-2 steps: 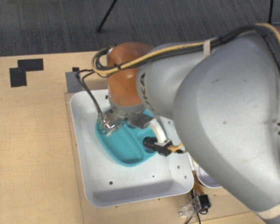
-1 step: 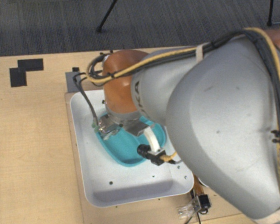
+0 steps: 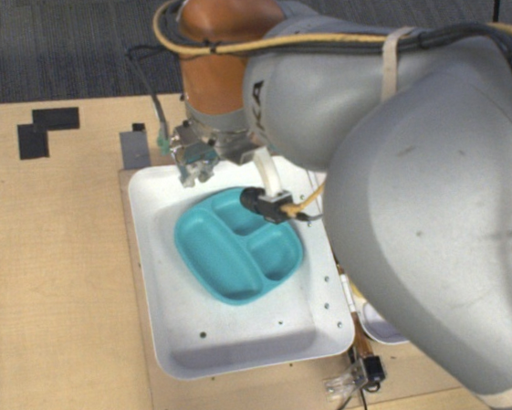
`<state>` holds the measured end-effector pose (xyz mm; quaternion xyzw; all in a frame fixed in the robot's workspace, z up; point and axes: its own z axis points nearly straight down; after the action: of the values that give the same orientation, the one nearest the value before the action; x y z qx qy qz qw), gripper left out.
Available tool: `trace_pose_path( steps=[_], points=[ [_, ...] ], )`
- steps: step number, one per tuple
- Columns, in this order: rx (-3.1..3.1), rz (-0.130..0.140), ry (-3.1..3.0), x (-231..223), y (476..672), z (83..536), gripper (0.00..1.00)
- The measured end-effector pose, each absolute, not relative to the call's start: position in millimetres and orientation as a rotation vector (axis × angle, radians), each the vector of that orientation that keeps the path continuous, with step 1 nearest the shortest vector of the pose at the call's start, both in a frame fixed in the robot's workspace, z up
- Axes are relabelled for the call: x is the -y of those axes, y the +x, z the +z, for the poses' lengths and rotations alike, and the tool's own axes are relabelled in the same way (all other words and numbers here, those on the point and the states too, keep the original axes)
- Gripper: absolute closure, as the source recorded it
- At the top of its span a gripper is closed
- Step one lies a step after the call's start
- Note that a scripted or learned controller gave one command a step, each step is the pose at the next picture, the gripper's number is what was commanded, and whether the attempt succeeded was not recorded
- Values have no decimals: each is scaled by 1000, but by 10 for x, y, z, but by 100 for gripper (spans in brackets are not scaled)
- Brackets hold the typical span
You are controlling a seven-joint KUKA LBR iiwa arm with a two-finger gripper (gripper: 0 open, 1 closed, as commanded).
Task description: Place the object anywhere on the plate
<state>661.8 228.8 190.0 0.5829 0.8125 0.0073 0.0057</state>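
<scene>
A teal plate (image 3: 234,252) with three compartments lies tilted in the left white bin (image 3: 189,345), toward its back half. My gripper (image 3: 198,167) hangs over the bin's back edge, just beyond the plate's far left rim and apart from it. I can make out nothing held at the gripper's tip. The plate's compartments look bare apart from the part under the wrist.
The grey arm covers nearly all of the right bin (image 3: 380,325), of which a small front corner shows. Black blocks (image 3: 45,130) are set into the wooden bench at the back left. A small grey block (image 3: 135,149) stands just behind the left bin.
</scene>
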Motion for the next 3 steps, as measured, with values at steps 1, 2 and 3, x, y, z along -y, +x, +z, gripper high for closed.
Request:
trace_pose_path(
  steps=[1,2,3],
  points=[
    [-2327,-1,2116,-2170,6087,1002,100],
    [-2476,27,1912,-2291,6721,2408,100],
    [-2471,1,1939,-2193,6684,1256,100]
  ],
)
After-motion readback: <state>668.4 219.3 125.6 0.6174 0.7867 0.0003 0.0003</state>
